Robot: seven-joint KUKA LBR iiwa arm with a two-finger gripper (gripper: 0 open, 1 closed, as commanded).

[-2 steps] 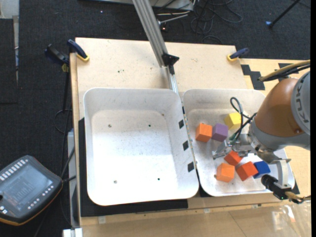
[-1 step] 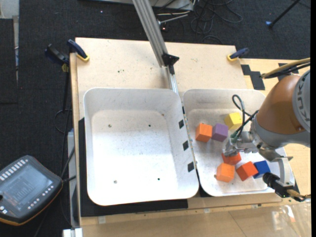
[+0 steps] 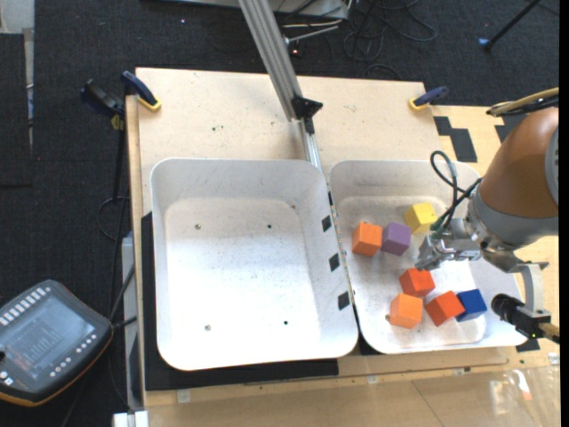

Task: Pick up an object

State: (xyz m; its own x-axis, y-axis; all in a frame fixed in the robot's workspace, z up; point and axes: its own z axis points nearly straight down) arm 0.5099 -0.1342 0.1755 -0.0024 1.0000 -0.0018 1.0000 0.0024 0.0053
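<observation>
Several small blocks lie in the right bin (image 3: 373, 185): an orange block (image 3: 366, 237), a purple block (image 3: 396, 237), a yellow block (image 3: 420, 215), a red-orange block (image 3: 416, 281), an orange block (image 3: 406, 310), a red block (image 3: 444, 308) and a blue block (image 3: 471, 303). My gripper (image 3: 433, 253) reaches in from the right and hangs low over the bin, between the yellow block and the red-orange block, just above the latter. Its tips are too small and blurred to read.
The left bin (image 3: 233, 261) stands beside the right one, sharing a middle wall. A metal camera pole (image 3: 271, 43) slants up from between the bins. Clamps sit at the board's back corners. A teach pendant (image 3: 44, 341) lies at the lower left, off the bench.
</observation>
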